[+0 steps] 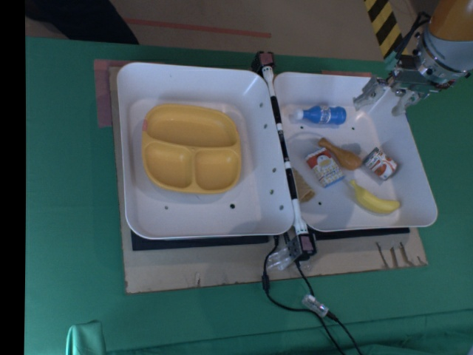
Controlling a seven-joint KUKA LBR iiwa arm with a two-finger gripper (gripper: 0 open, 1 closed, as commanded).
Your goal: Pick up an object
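The right bin (414, 198) holds a blue bottle (324, 115) with a white cap, a brown drumstick (341, 154), a red-and-white carton (324, 166), a small can (380, 163), a yellow banana (374, 200) and an ice cream cone (304, 188). My gripper (386, 99) hangs over the bin's far right corner, right of the bottle. Its two fingers (367, 95) are spread apart with nothing between them.
The left bin (148, 220) bears a yellow divided plate (192, 148). A hinge strip (284, 154) runs between the bins. Cables (310, 302) trail off the bench's near edge. Green cloth (66, 198) surrounds the cardboard base.
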